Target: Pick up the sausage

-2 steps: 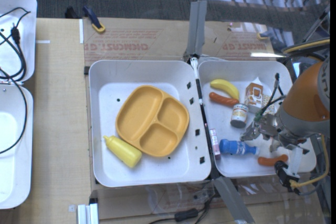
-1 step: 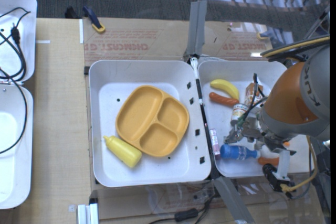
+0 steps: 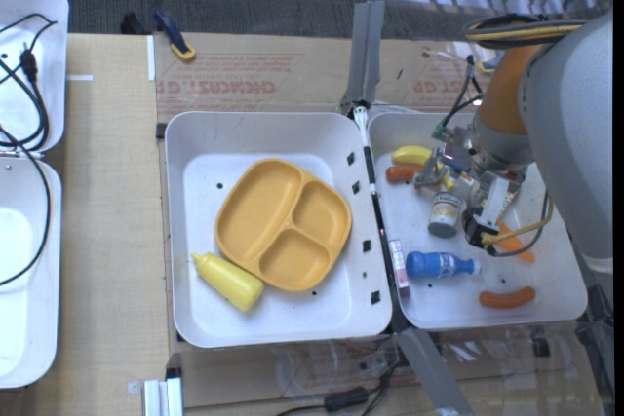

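Two orange-red sausage-shaped pieces lie in the right bin (image 3: 556,283). One sausage (image 3: 401,173) is at the bin's back left, just under a yellow banana (image 3: 411,153). The other sausage (image 3: 507,297) lies near the front right corner. My gripper (image 3: 441,174) hangs low over the back of the right bin, right beside the back-left sausage and above a small can (image 3: 445,214). Its tip is cluttered with cables. Nothing shows as held.
A blue bottle (image 3: 439,264) lies on its side at the front of the right bin. A small orange piece (image 3: 519,254) rests under the wrist. The left bin (image 3: 185,209) holds a yellow divided plate (image 3: 283,224) and a yellow mustard bottle (image 3: 228,280).
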Controlling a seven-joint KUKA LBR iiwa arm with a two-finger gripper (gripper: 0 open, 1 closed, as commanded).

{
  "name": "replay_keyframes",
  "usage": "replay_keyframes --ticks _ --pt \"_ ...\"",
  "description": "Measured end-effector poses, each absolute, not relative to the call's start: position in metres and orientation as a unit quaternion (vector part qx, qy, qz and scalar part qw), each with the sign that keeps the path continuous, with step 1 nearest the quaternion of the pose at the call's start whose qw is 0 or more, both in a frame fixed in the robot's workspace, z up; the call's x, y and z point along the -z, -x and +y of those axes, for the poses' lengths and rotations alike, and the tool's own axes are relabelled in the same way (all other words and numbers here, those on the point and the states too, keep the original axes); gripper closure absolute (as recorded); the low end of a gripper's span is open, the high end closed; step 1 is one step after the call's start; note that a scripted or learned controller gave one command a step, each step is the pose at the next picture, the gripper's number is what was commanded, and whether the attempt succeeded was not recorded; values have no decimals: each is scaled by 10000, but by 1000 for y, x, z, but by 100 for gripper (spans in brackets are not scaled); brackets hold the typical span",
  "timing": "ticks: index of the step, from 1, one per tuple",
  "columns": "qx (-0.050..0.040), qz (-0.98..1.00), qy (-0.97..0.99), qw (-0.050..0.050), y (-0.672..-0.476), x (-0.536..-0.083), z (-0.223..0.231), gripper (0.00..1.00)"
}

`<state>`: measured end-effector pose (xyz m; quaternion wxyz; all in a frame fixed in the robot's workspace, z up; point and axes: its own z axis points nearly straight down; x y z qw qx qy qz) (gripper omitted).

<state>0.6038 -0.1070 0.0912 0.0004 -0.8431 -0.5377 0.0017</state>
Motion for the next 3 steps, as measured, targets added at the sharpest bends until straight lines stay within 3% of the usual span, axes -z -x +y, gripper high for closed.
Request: replay_keyframes --ticks 1,2,3 --pt "-132 -5225 8525 89 -652 -88 -100 0" --pt "-84 -5239 8517 38 -654 -98 -99 100" --pt "-109 -5233 8521 54 -653 -97 -100 0"
